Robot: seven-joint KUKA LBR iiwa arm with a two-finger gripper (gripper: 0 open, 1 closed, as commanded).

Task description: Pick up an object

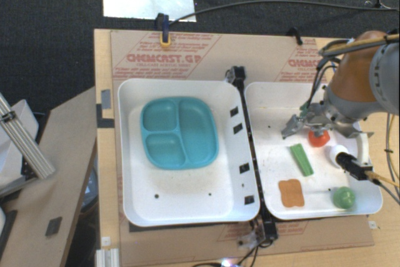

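The bench bears a left bin and a right bin side by side.

Open floor beside green block

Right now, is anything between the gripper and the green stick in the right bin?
Nothing visible. The gripper hangs above the right bin, and bare bin floor lies between it and the green stick.

Two white bins, left and right, of smooth, faintly glossy plastic. Teal divided plate: smooth moulded plastic with a soft sheen. Bench board: matt tan sheet with red print. Floor covering: dark, rough, carpet-like. Arm: glossy orange band on matt grey casing.
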